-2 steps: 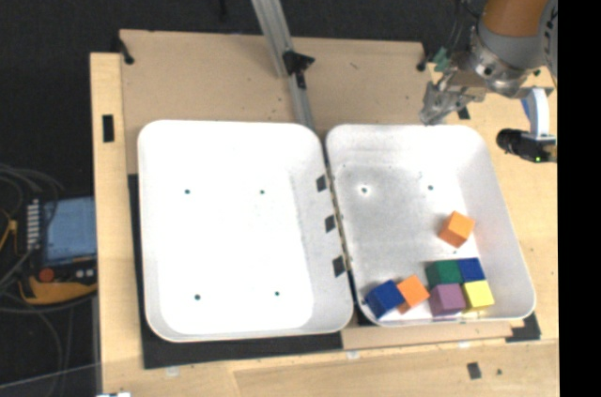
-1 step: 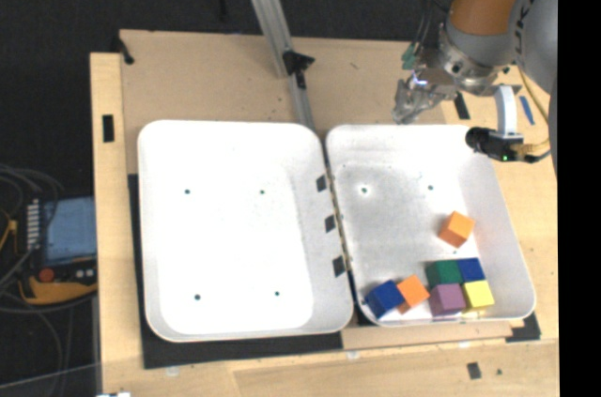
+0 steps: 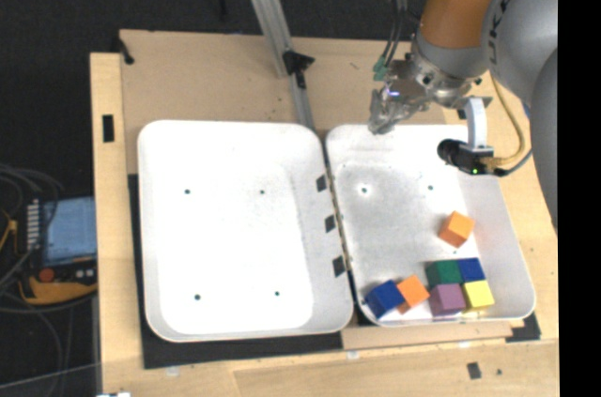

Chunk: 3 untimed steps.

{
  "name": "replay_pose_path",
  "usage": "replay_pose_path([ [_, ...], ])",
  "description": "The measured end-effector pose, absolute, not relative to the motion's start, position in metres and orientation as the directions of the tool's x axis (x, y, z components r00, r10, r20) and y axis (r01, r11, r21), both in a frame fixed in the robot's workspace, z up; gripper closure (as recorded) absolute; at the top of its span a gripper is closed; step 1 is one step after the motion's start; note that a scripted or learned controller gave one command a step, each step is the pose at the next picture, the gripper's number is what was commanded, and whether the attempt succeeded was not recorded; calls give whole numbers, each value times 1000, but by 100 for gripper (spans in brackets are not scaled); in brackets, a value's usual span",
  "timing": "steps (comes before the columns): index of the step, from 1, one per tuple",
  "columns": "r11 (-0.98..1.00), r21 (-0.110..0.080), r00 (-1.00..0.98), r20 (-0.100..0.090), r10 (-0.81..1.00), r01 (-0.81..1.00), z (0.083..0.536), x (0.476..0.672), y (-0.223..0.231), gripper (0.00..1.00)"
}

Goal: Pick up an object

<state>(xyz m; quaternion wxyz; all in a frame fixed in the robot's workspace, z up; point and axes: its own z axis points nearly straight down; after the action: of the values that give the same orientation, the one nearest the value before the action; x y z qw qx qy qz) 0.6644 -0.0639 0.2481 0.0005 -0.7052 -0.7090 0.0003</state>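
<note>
Resting in the right bin point(image 3: 427, 162), an orange cube point(image 3: 457, 227) sits apart from blue, orange, green, purple and yellow cubes point(image 3: 432, 287) clustered at its near edge; the end effector point(image 3: 384, 119) hovers over the far-left corner

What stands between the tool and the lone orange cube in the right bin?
Nothing visible does. The tool is over the far left corner of the right bin, and the lone orange cube lies nearer the camera with only bare bin floor between them. The other cubes are clustered along the near wall, past the orange one.
</note>
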Motion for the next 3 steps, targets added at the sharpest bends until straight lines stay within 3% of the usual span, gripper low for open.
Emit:
replay_pose_path([
  [1,7,-1,-7,2,1000,1000,255,661,-14,100],
  [2,7,-2,-7,1,1000,1000,254,640,33,100],
  [3,9,1,-9,2,1000,1000,256,634,93,100],
])
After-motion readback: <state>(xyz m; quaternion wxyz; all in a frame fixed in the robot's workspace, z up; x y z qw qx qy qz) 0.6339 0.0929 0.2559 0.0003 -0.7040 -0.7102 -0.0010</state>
